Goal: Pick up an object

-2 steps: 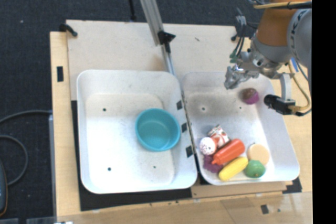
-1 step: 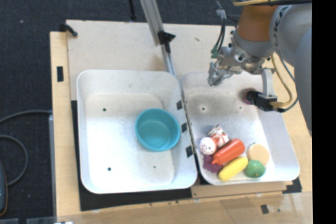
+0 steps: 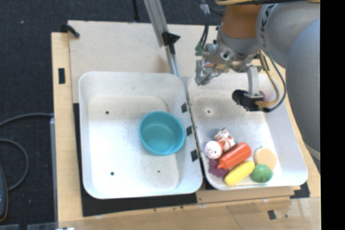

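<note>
Overhead, the gripper (image 3: 205, 77) hangs above the right bin's (image 3: 285, 161) far edge. Whether it is open, I cannot tell. Toy foods (image 3: 237, 161) cluster at that bin's near end.

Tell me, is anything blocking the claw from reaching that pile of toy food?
Nothing visible does. The gripper hangs over the far end of the right bin, and the toy food pile lies at the bin's near end, with bare white floor between them.

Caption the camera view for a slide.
Gripper hovers over the right bin's far end; toy food clusters at its near end, blue bowl in the left bin.
</note>
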Robot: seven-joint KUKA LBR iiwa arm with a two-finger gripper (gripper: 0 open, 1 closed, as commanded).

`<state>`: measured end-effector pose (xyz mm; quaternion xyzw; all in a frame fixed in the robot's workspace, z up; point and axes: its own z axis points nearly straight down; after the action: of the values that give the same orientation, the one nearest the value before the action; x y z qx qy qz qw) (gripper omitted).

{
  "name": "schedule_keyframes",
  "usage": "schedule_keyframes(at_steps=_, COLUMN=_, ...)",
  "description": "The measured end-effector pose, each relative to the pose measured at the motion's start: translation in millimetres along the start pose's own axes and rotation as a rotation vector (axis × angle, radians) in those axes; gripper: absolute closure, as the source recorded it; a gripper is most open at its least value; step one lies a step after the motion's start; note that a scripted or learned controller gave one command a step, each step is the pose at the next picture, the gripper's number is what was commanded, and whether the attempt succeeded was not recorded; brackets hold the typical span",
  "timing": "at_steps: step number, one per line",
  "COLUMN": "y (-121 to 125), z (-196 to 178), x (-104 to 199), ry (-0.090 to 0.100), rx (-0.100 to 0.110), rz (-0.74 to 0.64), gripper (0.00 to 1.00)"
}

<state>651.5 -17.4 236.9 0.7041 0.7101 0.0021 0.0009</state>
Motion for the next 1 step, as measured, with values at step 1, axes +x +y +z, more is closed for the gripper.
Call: schedule_keyframes(at_steps=1, y=2.8, z=3.0, x=57.0, ry=-0.001, rx=0.0, rz=0.001, gripper=1.0)
